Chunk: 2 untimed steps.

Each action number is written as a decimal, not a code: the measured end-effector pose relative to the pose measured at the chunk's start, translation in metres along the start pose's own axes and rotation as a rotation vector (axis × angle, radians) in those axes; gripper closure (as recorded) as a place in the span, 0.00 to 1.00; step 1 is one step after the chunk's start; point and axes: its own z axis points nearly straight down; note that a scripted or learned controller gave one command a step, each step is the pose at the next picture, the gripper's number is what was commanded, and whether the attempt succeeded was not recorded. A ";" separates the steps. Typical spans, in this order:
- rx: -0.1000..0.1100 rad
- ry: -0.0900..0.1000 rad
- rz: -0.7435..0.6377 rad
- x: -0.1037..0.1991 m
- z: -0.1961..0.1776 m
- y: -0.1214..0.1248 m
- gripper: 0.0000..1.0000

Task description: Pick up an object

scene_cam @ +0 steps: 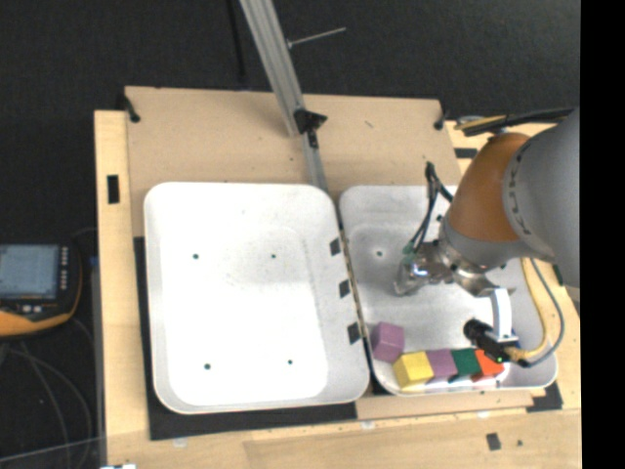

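While the gripper (408, 283) hangs over the right bin (376, 213), I cannot tell if it is holding anything, and the blocks (439, 365) sit bunched along the near wall.

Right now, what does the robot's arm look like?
The big rounded grey arm has an orange band above the wrist. Dark cables loop beside it, and the small silvery metal gripper sits at its end.
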 end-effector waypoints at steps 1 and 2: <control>-0.002 -0.001 0.006 -0.024 -0.052 0.014 1.00; 0.003 -0.001 0.002 0.021 0.002 0.018 1.00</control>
